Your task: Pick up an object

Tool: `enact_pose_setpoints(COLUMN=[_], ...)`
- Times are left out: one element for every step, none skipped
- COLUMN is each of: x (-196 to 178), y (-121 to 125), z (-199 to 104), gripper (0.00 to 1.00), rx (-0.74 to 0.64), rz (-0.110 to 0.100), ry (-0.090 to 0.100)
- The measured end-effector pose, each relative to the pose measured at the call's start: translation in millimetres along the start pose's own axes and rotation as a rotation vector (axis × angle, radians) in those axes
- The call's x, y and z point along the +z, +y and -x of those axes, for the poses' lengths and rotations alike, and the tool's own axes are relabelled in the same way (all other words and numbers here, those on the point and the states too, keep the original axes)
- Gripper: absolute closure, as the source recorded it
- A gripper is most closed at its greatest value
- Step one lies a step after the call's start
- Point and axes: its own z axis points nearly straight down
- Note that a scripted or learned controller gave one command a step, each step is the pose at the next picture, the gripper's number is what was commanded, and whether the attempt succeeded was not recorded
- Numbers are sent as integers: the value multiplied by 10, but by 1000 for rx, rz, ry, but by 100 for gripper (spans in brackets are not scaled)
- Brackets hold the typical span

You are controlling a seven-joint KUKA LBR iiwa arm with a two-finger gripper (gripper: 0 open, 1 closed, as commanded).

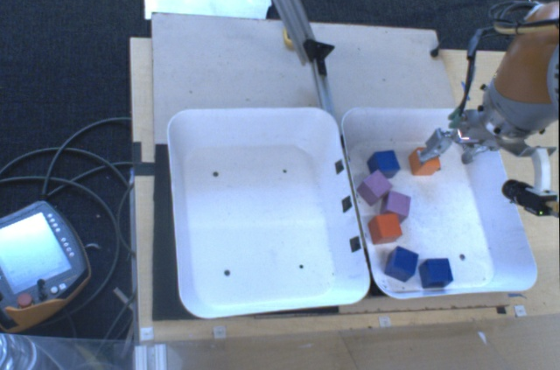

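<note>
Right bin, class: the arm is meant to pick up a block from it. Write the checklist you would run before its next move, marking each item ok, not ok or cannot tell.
1. Gripper is over the right bin: ok.
2. A target is close: the orange block sits right at the fingertips: ok.
3. That block is between the fingers: cannot tell.
4. Room around it: the blue block lies apart to its left: ok.
5. Other blocks out of the way: the purple blocks, second orange block and two blue blocks lie lower in the bin: ok.
</note>
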Motion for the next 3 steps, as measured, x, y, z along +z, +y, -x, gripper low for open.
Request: enact_pose_setpoints(x=[423, 282, -175], y=[32, 50, 121], z=[-44, -37, -48], gripper=[0, 100, 100], rx=[-1, -3, -1], rz=[0, 7, 8], ry=[0, -1, -2])
